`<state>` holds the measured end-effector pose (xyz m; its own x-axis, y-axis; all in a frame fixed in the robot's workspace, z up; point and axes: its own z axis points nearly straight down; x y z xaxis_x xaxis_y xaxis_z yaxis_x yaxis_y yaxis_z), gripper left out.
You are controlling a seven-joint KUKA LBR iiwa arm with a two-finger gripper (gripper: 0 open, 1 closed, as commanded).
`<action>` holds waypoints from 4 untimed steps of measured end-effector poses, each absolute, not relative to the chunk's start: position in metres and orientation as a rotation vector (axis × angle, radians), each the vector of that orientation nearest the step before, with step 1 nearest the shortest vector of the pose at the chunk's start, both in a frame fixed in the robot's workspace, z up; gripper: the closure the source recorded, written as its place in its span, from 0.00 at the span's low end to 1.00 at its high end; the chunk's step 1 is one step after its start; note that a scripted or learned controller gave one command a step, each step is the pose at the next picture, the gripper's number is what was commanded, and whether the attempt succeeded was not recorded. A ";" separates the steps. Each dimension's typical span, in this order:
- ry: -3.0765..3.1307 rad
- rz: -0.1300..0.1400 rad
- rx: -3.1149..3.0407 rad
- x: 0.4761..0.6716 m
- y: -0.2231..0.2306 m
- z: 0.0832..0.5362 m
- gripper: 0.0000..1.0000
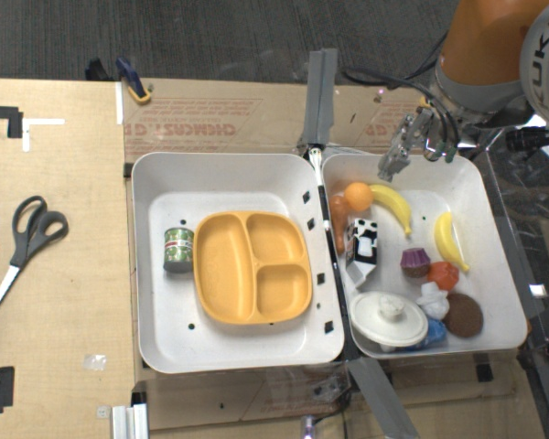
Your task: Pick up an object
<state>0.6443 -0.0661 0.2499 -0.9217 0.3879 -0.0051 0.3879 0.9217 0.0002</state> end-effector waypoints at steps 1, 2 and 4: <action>3.092 -0.001 0.548 0.569 -0.101 0.122 1.00; 3.135 -0.002 0.011 0.577 -0.212 0.094 1.00; 3.107 0.000 0.429 0.592 -0.174 0.274 0.00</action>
